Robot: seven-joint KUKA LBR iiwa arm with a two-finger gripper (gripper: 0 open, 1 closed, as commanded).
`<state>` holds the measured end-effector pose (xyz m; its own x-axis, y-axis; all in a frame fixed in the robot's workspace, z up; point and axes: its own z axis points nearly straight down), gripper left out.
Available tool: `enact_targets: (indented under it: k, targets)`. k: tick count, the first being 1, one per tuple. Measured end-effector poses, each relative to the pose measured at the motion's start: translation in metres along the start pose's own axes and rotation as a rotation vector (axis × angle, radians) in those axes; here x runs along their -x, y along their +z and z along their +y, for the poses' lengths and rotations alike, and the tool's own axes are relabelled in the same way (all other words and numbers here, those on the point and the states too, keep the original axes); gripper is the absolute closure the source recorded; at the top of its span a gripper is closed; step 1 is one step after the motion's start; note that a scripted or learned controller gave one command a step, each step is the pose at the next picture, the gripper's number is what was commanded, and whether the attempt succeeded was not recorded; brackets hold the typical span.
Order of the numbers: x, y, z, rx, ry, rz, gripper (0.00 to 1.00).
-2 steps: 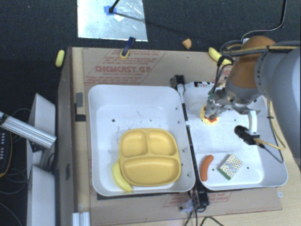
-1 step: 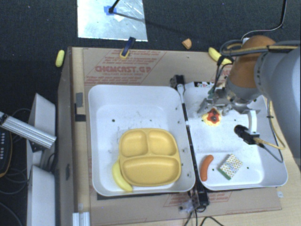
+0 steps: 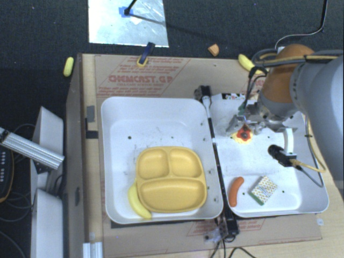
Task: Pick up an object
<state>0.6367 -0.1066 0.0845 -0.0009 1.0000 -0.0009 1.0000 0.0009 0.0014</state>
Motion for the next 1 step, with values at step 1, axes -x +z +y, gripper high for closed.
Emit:
enact_targets:
  k: [1]
  targets:
    - [0.0007,-0.0129,0.0005,-0.002,-0.001,0.0,1.0]
